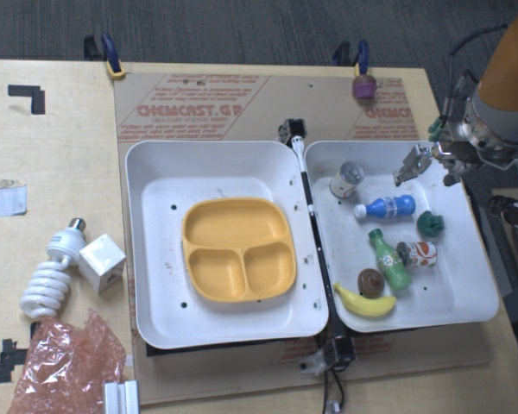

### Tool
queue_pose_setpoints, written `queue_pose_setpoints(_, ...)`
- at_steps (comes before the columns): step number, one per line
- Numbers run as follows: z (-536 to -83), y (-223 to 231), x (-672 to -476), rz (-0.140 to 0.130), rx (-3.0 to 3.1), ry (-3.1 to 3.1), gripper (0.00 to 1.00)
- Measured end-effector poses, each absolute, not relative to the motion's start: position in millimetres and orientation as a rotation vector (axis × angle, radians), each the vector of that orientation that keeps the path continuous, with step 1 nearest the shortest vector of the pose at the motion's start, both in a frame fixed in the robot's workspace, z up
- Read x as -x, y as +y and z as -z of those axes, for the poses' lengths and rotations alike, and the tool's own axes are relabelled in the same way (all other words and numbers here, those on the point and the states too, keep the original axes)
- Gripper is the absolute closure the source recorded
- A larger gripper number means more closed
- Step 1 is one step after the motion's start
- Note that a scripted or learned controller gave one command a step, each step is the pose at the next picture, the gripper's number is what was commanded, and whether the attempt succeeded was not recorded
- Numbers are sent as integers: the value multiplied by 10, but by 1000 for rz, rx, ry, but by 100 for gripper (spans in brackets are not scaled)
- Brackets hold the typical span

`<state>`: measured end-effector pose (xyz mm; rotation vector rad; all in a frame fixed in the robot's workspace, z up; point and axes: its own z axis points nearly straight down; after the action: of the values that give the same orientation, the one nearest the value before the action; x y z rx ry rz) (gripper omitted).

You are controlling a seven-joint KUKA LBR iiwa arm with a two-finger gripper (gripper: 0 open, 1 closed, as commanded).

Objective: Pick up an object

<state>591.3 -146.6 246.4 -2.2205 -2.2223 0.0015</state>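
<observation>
Gripper: fingers apart, empty, over the right bin's far edge.
Blue bottle: light, slick; grip mid-body.

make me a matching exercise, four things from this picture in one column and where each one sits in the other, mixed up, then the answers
Things
1. yellow tray
2. banana
3. light bulb
4. blue bottle

Places
A. on the bench, left of both bins
B. in the left bin
C. near corner of the right bin, beside a brown round thing
D. right bin, lying on its side just under the gripper

Pairs: 1-B, 2-C, 3-A, 4-D
</observation>
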Motion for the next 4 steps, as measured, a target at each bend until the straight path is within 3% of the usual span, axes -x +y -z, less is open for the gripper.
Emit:
queue_pose_setpoints(1,-963,-1143,-5996,-1,2222,-2221,0)
queue_pose_setpoints(2,-1064,-1151,-6000,0,2225,-2220,100)
queue_pose_setpoints(3,-1064,-1152,-6000,0,2225,-2221,0)
queue_pose_setpoints(4,-922,-1077,-5508,-1,2223,-2219,0)
